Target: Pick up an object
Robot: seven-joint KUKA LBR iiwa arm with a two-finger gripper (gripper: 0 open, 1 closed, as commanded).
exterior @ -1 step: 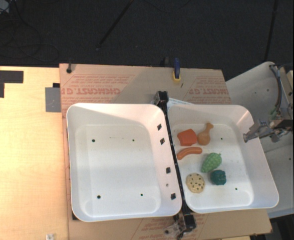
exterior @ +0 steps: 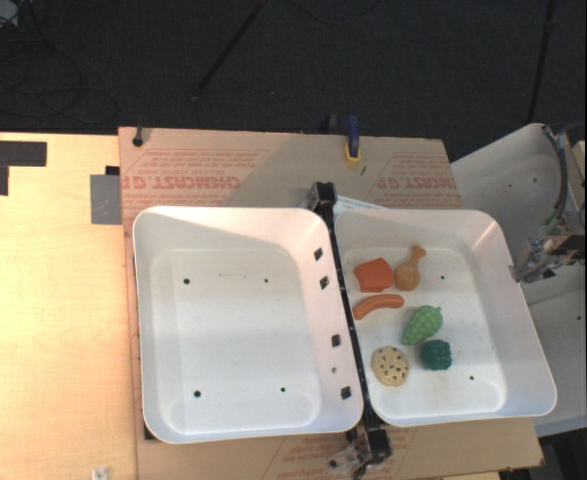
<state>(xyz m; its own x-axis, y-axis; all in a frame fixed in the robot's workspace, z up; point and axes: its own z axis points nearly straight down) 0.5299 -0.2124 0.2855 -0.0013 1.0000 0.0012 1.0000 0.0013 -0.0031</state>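
Jaw state cannot be told on the gripper (exterior: 551, 253) at the right bin's (exterior: 493, 398) three-o'clock edge, while the orange block (exterior: 374, 273), sausage (exterior: 377, 306) and cookie (exterior: 390, 365) lie inside.

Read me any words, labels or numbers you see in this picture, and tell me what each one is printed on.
Red lettering on the left cardboard sheet, behind the left bin: upside down and blurred, not readable for sure.
Red lettering on the right cardboard sheet, behind the right bin: also upside down, too blurred to read.
Faint red print on the cardboard at the front edge: too small to read.
The toy foods and bins carry no text.
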